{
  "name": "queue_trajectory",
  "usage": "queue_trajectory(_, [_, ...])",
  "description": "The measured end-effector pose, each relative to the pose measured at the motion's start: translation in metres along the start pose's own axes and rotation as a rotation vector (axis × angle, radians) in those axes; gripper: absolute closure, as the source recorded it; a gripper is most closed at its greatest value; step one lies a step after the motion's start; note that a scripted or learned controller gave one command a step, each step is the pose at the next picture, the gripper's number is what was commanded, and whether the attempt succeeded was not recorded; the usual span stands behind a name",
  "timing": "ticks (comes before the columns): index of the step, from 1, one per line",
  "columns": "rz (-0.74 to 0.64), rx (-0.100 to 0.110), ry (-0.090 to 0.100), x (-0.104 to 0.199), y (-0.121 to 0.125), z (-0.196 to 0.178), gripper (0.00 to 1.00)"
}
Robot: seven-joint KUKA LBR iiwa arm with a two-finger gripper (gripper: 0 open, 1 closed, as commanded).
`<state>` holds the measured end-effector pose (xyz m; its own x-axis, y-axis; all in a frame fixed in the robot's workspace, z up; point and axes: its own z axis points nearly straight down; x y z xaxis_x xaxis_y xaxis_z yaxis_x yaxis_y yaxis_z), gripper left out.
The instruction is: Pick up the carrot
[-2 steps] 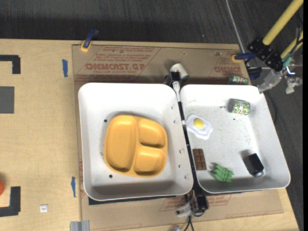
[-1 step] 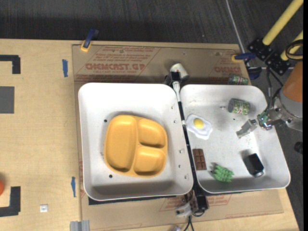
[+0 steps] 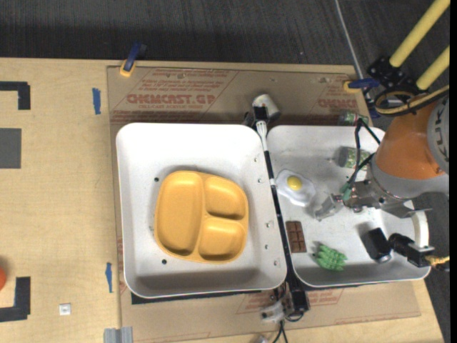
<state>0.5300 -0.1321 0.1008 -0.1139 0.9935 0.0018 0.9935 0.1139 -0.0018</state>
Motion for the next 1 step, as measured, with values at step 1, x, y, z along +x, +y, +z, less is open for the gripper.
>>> queue_trajectory(1, [0.042, -0.003, -0.001, 0.0387, -0.0410, 0.0155, 0.00])
